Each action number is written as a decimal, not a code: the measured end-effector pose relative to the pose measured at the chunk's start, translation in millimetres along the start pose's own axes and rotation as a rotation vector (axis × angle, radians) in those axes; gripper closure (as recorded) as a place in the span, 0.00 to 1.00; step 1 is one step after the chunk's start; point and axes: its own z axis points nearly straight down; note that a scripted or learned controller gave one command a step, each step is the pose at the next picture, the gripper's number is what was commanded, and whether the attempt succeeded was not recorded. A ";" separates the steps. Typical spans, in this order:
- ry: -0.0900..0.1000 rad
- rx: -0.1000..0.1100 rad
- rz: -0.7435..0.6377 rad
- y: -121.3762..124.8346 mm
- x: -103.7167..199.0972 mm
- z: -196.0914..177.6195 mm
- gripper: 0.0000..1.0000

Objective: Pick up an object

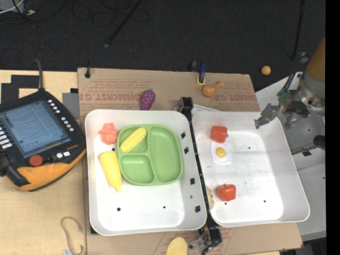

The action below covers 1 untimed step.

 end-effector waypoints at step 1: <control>-0.003 -0.014 -0.002 2.1 -0.2 -8.3 0.00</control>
